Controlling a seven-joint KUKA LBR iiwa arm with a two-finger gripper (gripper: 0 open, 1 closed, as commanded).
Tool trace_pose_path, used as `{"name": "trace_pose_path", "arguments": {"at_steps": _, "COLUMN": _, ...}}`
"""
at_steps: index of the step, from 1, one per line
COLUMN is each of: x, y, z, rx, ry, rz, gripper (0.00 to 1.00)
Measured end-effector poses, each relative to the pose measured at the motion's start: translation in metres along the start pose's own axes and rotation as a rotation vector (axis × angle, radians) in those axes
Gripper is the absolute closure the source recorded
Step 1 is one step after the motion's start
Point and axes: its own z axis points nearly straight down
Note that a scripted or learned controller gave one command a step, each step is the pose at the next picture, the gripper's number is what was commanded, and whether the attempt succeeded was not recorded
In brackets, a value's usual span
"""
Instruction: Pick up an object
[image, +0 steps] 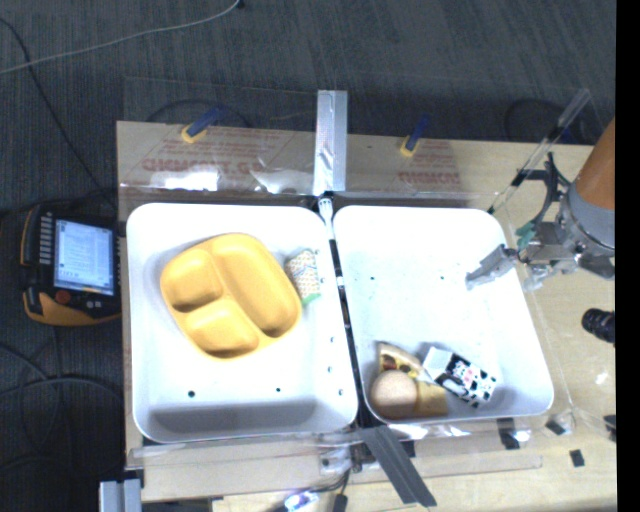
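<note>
My gripper (510, 272) hangs over the right edge of the right bin (430, 250), with its two fingers spread apart and nothing between them. Along that bin's front wall lie a tan round object (395, 392), a yellow and brown item (398, 357) and a black and white patterned box (470, 380). These sit well below and left of the gripper. In the left bin (160, 400) a yellow divided tray (230, 293) lies flat. A small patterned packet (303, 272) with a green edge rests against the tray's right side.
A metal strip (331, 140) stands at the back between the bins. A handheld pendant with a lit screen (75, 262) lies left of the bench. Cables and brackets (545, 175) crowd the area behind the gripper.
</note>
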Motion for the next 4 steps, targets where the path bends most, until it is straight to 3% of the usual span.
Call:
{"name": "trace_pose_path", "arguments": {"at_steps": 1, "x": 0.055, "y": -0.025, "z": 0.096, "rx": 0.002, "ry": 0.001, "rz": 0.254, "gripper": 0.00}}
{"name": "trace_pose_path", "arguments": {"at_steps": 2, "x": -0.001, "y": 0.040, "z": 0.124, "rx": 0.001, "ry": -0.001, "rz": 0.214, "gripper": 0.00}}
{"name": "trace_pose_path", "arguments": {"at_steps": 3, "x": 0.015, "y": -0.010, "z": 0.128, "rx": 0.002, "ry": -0.001, "rz": 0.252, "gripper": 0.00}}
{"name": "trace_pose_path", "arguments": {"at_steps": 4, "x": 0.006, "y": -0.003, "z": 0.102, "rx": 0.002, "ry": -0.001, "rz": 0.504, "gripper": 0.00}}
